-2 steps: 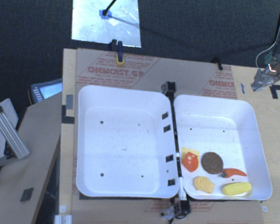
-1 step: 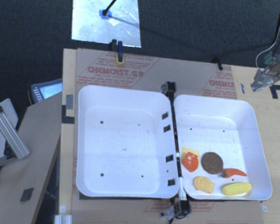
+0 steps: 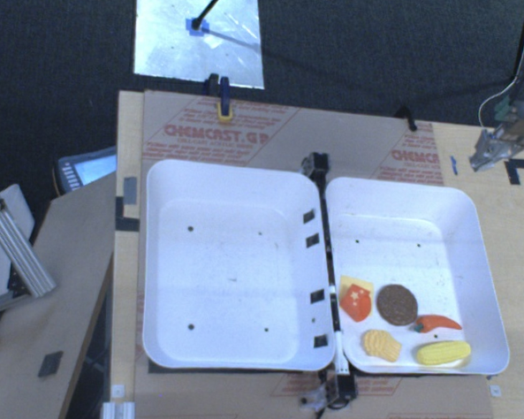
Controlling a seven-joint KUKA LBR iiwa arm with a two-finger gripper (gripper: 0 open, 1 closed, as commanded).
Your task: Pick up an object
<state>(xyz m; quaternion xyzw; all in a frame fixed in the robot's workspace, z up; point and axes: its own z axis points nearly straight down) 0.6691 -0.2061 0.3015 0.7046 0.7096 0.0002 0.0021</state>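
The candidate objects lie in the right bin (image 3: 395, 212), grouped at its near edge. Landmark: the round brown disc (image 3: 397, 304).

- A flat piece, yellow above and orange-red below (image 3: 355, 298), lies just left of the disc, close to the bin's inner wall.
- A red pepper-shaped item (image 3: 438, 324) lies just right of the disc and slightly nearer the camera, its stem end close to the disc's rim.
- A yellow corn cob (image 3: 444, 352) lies beyond the pepper from the disc, next to the near right corner of the bin.
- A ridged yellow-orange piece (image 3: 381, 344) lies near the disc on its camera side, left of the corn cob.

The left bin (image 3: 232, 264) stands on the far side of the dark divider strip (image 3: 323, 252) from the disc. Both bins rest on a brown printed board (image 3: 249, 128) on the desk (image 3: 130, 116).

The gripper (image 3: 491, 154) hangs well apart from the disc, past the far right corner of the right bin, over the board. Nothing is visible in it. The state of the jaws cannot be determined at this resolution.

A shiny square sheet (image 3: 200, 30) lies on the dark floor beyond the desk, far from the disc.
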